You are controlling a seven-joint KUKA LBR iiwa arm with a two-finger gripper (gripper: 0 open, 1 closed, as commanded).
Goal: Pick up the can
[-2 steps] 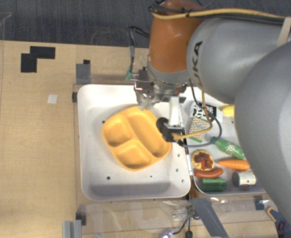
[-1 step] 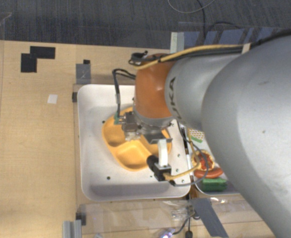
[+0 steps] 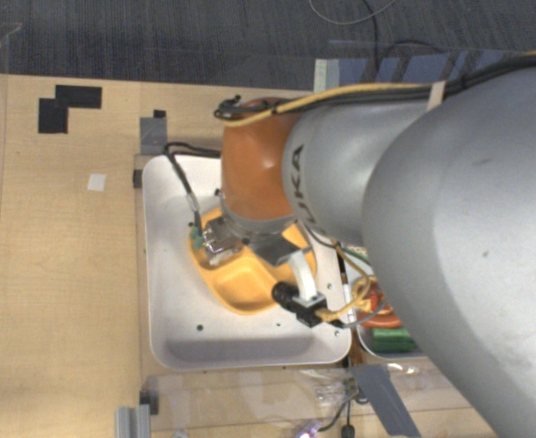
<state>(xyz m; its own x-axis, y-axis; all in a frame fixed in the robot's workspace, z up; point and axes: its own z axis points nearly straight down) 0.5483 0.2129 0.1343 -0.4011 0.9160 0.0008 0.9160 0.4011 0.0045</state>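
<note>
A robotics lab: KUKA arm (image 3: 386,199), taped bench (image 3: 67,245), loose cables (image 3: 359,12).

Wooden bench (image 3: 67,272) bearing white bins (image 3: 172,327)

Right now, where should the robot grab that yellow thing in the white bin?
Probably its rounded lower-left edge, from straight above. The yellow thing lies low in the left bin, and the arm covers its upper right, leaving that edge bare.
</note>
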